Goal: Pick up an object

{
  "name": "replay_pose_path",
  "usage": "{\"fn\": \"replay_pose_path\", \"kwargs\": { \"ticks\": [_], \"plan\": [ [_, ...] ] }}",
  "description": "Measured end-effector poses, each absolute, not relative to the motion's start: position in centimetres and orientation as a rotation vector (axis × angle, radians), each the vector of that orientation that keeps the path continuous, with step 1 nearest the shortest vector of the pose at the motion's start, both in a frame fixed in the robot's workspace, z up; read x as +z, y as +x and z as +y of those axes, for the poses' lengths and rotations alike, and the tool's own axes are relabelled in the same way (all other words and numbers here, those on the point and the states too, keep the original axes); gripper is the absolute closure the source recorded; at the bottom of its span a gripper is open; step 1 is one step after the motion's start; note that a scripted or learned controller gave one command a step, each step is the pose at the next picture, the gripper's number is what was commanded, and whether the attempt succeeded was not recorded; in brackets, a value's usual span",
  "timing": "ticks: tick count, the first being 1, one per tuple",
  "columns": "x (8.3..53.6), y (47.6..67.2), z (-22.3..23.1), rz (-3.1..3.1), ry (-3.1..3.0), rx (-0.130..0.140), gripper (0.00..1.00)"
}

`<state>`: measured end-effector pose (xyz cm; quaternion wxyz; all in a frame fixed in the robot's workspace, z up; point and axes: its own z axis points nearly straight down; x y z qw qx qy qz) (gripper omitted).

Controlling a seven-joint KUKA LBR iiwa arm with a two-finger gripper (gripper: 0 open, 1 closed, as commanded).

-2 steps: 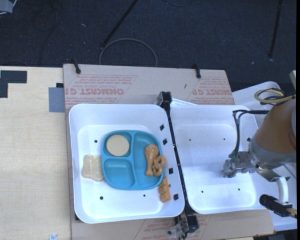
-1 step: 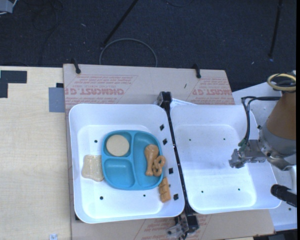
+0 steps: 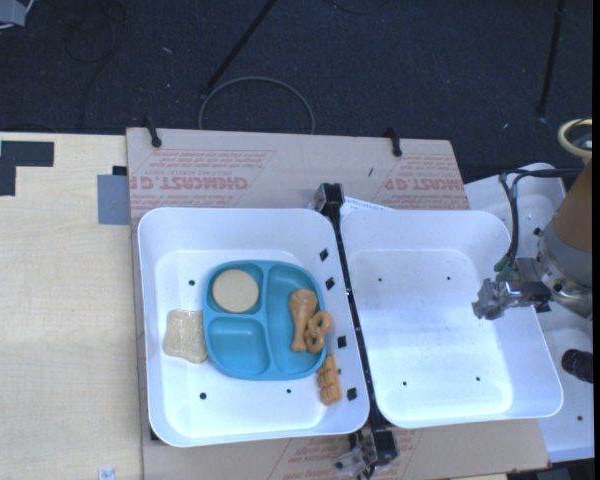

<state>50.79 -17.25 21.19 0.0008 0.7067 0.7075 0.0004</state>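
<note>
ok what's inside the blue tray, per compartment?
Blue tray: round tan disc in the upper-left compartment, brown twisted pieces in the right one, the lower-left bare. Whatever lies beneath those items is covered.

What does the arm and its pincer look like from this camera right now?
A small grey metallic pincer sits on a silver-grey wrist section, with the orange-brown band of the arm above it. A dark cable loops from the upper arm down beside the wrist. No markings are legible.
</note>
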Motion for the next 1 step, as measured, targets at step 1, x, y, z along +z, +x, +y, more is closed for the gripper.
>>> {"fn": "replay_pose_path", "kwargs": {
  "ticks": [1],
  "plan": [
    [27.27, 51.47, -17.05, 2.221, 2.217, 0.003, 1.00]
  ]
}}
